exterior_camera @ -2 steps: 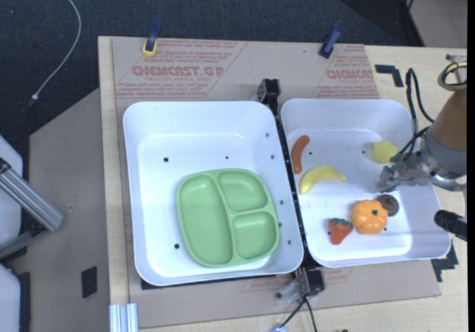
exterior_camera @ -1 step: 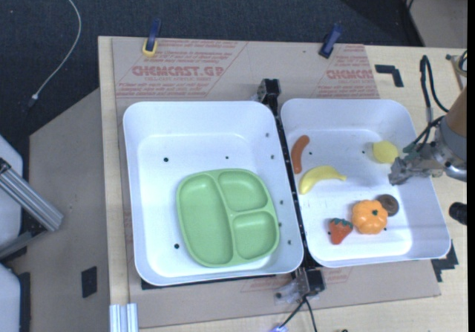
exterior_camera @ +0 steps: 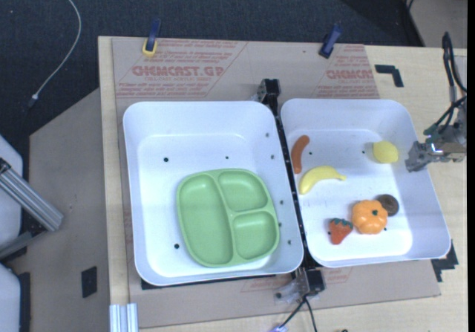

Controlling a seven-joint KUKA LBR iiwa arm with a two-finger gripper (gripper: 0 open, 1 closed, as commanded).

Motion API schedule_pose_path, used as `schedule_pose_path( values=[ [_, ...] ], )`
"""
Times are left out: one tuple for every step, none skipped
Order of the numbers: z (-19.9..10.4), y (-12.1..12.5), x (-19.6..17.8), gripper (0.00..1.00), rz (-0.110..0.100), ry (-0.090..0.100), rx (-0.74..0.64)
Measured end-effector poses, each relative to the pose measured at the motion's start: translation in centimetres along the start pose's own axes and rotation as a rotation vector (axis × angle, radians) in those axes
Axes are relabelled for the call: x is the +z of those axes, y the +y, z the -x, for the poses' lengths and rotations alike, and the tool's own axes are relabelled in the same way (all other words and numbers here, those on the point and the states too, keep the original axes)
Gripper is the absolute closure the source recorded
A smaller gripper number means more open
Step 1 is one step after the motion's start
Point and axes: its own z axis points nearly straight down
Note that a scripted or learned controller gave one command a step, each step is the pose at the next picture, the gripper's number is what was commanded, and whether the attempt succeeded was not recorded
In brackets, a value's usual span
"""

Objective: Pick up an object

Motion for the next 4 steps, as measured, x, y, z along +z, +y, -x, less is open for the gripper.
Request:
schedule_pose_path(
  values=[
    [-0.3,-0.4,-6.2,1.00,0.002,0.000,-0.001],
    [-6.1,1.4,-5.0,1.00,-0.008,0.006,-0.006],
    [-11.1,3.0,-3.7,1.00,-0.009,0.005,0.000],
    [-15.6,4.6,-4.0,1.00,-0.004,0.004,-0.004]
  ],
)
